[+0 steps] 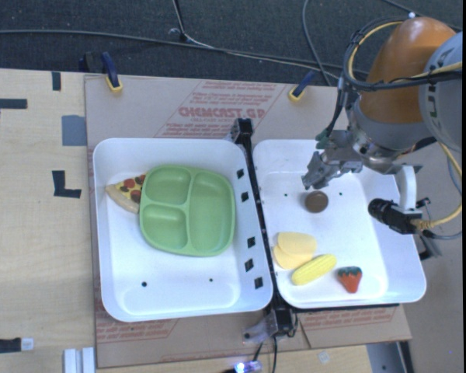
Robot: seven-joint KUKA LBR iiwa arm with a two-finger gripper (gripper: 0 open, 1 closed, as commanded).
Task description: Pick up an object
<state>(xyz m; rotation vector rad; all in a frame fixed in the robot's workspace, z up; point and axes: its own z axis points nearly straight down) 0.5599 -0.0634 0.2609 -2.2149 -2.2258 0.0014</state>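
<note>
In the camera view, you have the gripper [317,179] low over the right bin [388,286], in its upper middle part. The nearest candidate is the small brown round object [317,201], which lies just beside the fingertips, on the side toward the near edge of the bin. It looks apart from the fingers, not between them, though the gap is too small for you to rule out a light touch. The object is round, so it offers no long axis to line up with; any approach angle should serve about as well.

Whether the gripper is wide or narrow you cannot tell: the dark fingers run together at this slant. It holds nothing that you can see.

The other pieces sit farther from the gripper, toward the near end of the same bin: a pale yellow flat piece [295,246], a toy corn cob [313,269] touching it and lying slantwise, and a toy strawberry [350,278] just beside the cob. The left bin [116,286] carries a green divided plate [188,210] with a toy pizza slice [126,192] tucked against its left rim, well apart from the arm.

Judging from this, your short move is a small shift toward the brown object, then a descent around it. A round thing may roll off a fingertip that lands off-centre.
</note>
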